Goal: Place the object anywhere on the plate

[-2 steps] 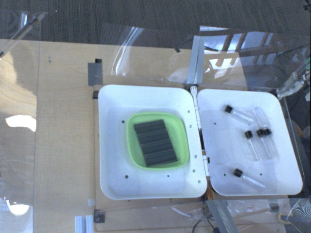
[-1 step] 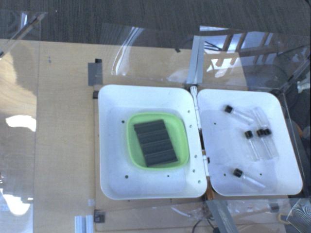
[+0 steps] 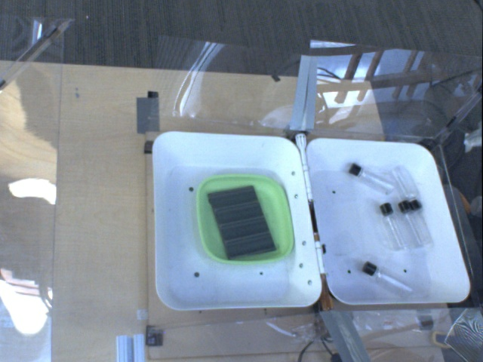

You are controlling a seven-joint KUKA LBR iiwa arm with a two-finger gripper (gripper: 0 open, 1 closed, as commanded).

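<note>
Fingers: can't tell open or closed; nothing is showing as gripped.
Task obj (judging): dark ribbed block (image 3: 240,222) is lying flat on the green plate (image 3: 204,232), long side running slantwise, well inside the rim. If this is the obj, placing is looking done already.
Plate: sitting in the middle of the left bin (image 3: 162,202), upright, nothing else lying on it.
Right bin (image 3: 447,281): holding several small clear vials w/ black caps, all lying on their sides.
Vial A (image 3: 370,176): lying near the top-left of that bin, apart from the rest.
Vial B (image 3: 392,225): lying mid-bin, cap end pointing up-view.
Vial C (image 3: 416,221): lying just beside B; caps nearly touching, can't tell if they are.
Vial D (image 3: 386,277): lying low in the bin, cap to the left, well apart from B and C.
Handling, block (judging): looking stiff, light to moderate wt; the ribbing is giving some friction. Best hold is across the short width, mid-length, so it isn't tipping.
Handling, vials (judging): looking light, hard, smooth, prob. slippery and apt to roll; maybe fragile if glass. Best hold is across the body near the cap, fingers square to the long axis. D and A are sitting clear of neighbours, so easier picks.
Risk: a vial rolling off the plate's slope, or landing on the block.
Bench (image 3: 83,202): pale wood, carrying both bins side by side.
</note>
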